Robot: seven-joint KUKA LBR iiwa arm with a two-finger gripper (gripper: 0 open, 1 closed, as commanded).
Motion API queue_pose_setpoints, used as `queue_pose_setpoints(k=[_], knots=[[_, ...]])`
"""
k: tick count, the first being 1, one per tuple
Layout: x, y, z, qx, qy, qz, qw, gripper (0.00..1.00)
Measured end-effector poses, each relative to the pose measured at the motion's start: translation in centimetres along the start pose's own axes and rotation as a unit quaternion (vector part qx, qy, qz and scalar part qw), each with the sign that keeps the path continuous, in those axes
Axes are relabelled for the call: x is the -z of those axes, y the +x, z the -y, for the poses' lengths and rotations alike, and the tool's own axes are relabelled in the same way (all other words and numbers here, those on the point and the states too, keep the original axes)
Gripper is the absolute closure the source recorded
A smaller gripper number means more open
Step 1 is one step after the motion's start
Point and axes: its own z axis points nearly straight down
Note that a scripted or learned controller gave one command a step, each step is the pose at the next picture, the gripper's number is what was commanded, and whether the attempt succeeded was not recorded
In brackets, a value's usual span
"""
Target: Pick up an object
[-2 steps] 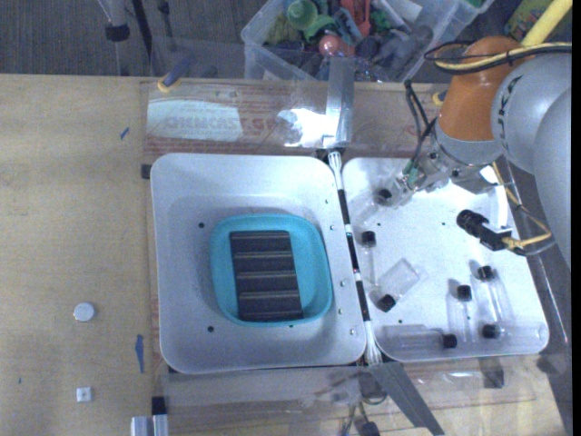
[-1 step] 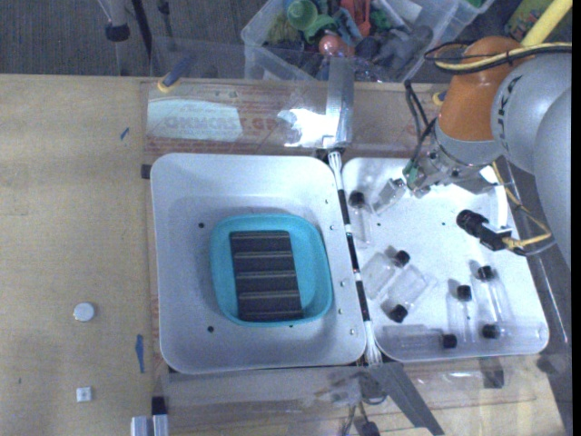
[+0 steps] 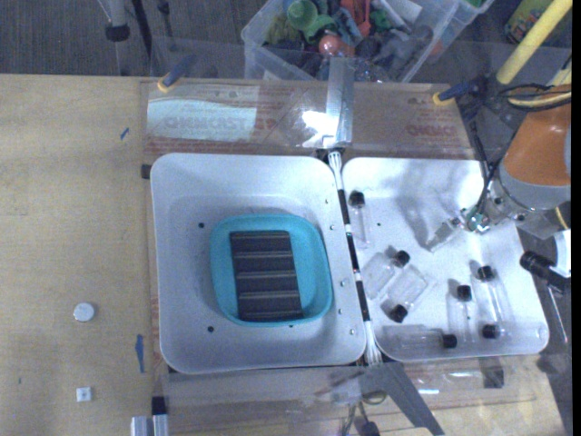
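Clear vial, black-capped, lay in right bin near the divider, several alike around it. Gripper over that bin; grip state indeterminable.

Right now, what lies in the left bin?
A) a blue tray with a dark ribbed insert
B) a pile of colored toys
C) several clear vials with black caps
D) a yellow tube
A: the blue tray with its dark ribbed insert sits in the left bin; the capped vials lie in the right bin.

Even overhead light; glare on clear panel; soft focus.
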Motion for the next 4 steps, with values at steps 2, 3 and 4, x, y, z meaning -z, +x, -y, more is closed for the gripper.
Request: queue_pose_setpoints(k=[2,3,4], knots=[[1.2,-0.1,-0.2,-0.001,-0.003,0.002,1.0000,0.00],[0.1,0.1,3.8,0.008,-0.003,-0.002,1.0000,0.00],[0.1,0.1,3.8,0.008,-0.003,-0.002,1.0000,0.00]])
